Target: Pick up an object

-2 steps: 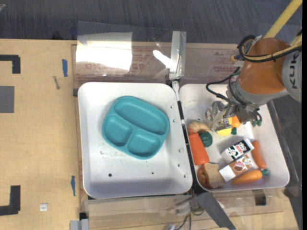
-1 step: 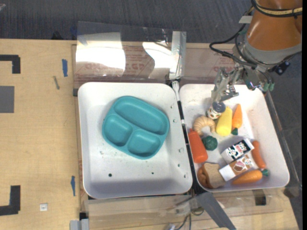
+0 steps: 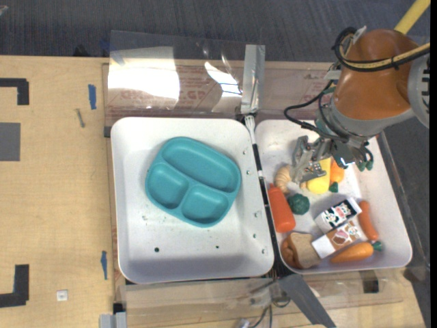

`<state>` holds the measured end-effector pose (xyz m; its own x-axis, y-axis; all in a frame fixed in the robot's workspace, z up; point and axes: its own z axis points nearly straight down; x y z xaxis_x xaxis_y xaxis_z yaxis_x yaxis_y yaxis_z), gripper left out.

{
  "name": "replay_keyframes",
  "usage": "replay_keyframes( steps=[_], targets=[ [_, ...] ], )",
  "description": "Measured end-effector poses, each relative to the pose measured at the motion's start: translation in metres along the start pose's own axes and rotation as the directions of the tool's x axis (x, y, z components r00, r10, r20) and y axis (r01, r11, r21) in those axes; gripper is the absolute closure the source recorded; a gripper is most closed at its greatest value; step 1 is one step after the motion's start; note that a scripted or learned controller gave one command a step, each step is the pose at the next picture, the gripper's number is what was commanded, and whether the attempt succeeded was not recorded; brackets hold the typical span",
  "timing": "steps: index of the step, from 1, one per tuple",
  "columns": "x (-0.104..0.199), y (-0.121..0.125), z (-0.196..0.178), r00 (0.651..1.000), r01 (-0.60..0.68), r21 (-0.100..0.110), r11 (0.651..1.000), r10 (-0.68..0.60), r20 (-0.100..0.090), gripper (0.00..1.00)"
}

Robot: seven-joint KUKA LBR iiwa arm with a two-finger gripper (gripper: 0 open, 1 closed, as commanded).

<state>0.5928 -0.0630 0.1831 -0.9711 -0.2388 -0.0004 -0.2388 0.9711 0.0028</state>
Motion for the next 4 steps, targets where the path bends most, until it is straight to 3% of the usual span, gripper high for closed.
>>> replay_keyframes(
  steps=[1, 2, 3, 4],
  targets=[
    [-0.053, 0.044, -0.003, 0.995, -0.098, 0.001, 0.995, 0.098, 0.009, 1.00],
    [-0.074, -0.017, -0.004, 0.881, 0.473, 0.008, 0.881, -0.473, 0.007, 1.00],
    [-0.060, -0.074, -0.092, 0.821, 0.571, 0.017, 0.821, -0.571, 0.009, 1.00],
    [-0.067, -0.059, 0.037, 0.743, 0.669, 0.019, 0.743, -0.669, 0.012, 1.00]
  ],
)
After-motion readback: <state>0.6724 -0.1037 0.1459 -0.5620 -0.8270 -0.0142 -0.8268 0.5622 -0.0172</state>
